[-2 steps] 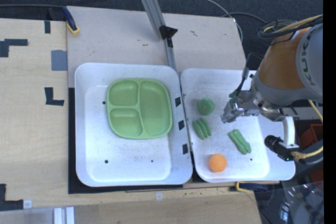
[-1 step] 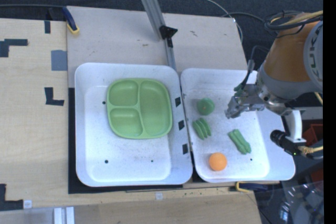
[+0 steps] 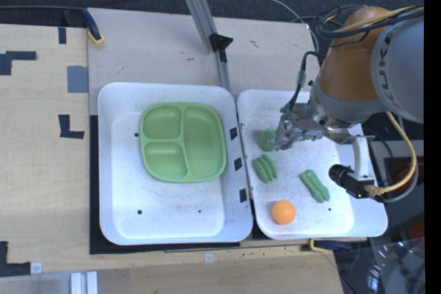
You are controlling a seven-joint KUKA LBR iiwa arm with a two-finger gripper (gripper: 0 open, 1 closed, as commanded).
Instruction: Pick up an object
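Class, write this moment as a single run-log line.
gripper: low in right bin, at green piece | grasp: unconfirmed | orange ball: untouched

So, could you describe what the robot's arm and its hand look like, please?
The arm is bulky and grey, with a wide orange band above the wrist. Dark letters are partly visible on the grey shell. Black and yellow cables loop around it. The hand is small, metallic grey and dark, over the right bin.

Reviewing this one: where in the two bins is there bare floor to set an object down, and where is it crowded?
Bare: left bin floor below the green plate, along its front wall. Crowded: right bin, with gripper, three green pieces and orange ball.
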